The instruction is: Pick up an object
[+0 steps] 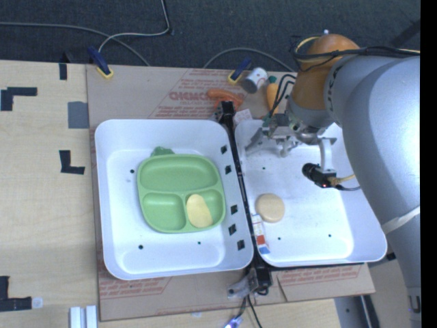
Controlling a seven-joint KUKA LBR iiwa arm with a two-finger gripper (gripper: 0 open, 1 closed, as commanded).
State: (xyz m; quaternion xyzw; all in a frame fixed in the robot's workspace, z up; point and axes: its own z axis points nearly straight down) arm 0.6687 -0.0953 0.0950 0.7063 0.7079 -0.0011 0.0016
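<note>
My gripper [268, 144] hangs over the far left corner of the right bin [341, 248], its two silvery fingers spread open with nothing between them. A round tan object [270, 208] lies on that bin's floor, nearer the front and apart from the gripper. In the left bin [116, 183] a green divided plate [179, 176] carries a yellow oval piece [199, 211] in its front right compartment. A small green item [162, 151] pokes out at the plate's far edge.
The grey arm [382, 128] covers the right bin's right side. A black divider [235, 183] runs between the bins. Behind the bins on the cardboard lie an orange item [225, 96], a small white cylinder [256, 79] and blue clamps [100, 61].
</note>
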